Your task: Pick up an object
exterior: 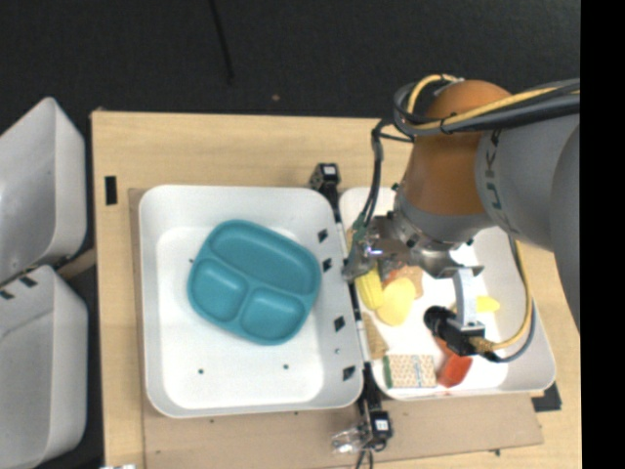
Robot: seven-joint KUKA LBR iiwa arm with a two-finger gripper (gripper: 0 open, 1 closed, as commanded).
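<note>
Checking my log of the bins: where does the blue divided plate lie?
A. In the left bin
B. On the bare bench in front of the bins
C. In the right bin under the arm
A: the blue divided plate lies alone on the floor of the left bin, away from the arm.

A robot lab. An industrial arm [469, 164] reaches over a wooden bench [234, 149]. On it sit two white bins [234, 394].
</note>
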